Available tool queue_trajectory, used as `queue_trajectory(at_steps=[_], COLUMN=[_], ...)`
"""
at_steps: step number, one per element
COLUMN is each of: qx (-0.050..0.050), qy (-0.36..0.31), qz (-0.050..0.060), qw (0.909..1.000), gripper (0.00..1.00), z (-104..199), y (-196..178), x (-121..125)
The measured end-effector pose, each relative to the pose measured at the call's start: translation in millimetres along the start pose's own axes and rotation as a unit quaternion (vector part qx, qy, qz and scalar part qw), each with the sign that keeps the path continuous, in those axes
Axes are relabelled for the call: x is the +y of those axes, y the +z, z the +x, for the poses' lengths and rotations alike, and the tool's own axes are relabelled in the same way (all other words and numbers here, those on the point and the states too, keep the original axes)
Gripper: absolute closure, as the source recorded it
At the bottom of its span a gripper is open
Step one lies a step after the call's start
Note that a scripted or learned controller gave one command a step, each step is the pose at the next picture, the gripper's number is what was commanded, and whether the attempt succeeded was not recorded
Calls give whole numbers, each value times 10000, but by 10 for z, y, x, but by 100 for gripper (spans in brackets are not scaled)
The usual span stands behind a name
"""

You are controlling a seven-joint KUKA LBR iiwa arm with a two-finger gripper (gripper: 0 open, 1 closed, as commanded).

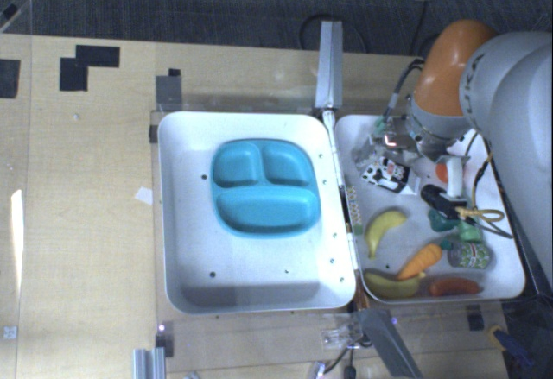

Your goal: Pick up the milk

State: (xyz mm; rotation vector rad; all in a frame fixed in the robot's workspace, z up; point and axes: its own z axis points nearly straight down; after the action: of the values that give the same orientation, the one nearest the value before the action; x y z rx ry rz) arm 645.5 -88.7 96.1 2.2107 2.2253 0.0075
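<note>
Blue tray [263,186] sitting in the left bin [186,282]. Over in the right bin [510,282]: gripper [390,147] low at the far-left corner, right above the milk [385,172], maybe touching. Can't tell how wide the grip is. Bananas [384,229], carrot [421,261] nearer.

Blue divided plate [263,186] sits in the left bin [177,222], while the right bin [510,278] has two bananas [383,229], a carrot [421,261] and scissors [458,211] near each other.
</note>
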Motion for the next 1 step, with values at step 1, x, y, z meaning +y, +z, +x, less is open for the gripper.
queue_trajectory(at_steps=[1], qx=[4], qy=[-15], qz=[-35], qw=[10000], gripper=[100], z=[16], y=[-126], x=[25])
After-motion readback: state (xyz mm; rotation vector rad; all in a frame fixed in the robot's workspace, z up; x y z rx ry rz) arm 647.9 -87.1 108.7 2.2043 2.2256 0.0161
